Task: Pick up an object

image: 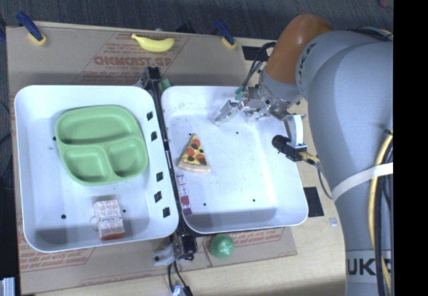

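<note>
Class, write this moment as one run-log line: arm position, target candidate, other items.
gripper: over right white bin, upper part | holding: nothing seen | nearest: toy pizza slice, apart | left white bin: green divided tray, small snack packet

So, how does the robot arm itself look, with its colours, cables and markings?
The arm is thick, rounded and light grey, with an orange band above the wrist. Thin cables run by the silvery metal gripper. A yellow cable hangs along the body, and dark letters "UK" mark the base.

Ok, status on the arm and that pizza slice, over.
Gripper over right bin, nothing visibly held. Pizza slice flat near divider, apart from gripper. Nothing between them.
</note>
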`<state>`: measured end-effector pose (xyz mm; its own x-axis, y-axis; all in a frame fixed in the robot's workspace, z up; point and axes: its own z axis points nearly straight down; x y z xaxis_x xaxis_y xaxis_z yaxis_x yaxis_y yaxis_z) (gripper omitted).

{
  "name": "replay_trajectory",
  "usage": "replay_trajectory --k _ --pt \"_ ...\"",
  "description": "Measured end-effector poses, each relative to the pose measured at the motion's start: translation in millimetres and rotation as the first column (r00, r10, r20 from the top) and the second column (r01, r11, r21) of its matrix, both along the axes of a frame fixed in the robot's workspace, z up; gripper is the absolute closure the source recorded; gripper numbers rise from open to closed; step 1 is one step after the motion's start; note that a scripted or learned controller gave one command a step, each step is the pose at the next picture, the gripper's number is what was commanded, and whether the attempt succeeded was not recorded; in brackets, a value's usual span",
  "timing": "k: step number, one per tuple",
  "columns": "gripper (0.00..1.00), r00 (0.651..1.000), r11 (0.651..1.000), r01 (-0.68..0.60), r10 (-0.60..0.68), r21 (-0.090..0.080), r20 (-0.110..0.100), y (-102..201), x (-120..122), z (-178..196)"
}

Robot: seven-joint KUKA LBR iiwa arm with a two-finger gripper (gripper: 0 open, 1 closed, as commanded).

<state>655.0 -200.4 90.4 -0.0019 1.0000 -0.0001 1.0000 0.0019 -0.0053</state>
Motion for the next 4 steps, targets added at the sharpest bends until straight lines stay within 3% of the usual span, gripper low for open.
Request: replay_trajectory --k 1,2,3,4 --pt "1.0 1.0 1.0 -0.005 0.005 0.001 0.002 2 2 12" --pt "1.0 1.0 1.0 -0.004 0.004 0.002 0.007 48 3 78" --pt "1.0 1.0 1.0 -0.007 0.007 0.001 0.002 159 -60 102" --pt "0.0 1.0 1.0 -0.005 0.005 0.0 0.002 158 -61 102"
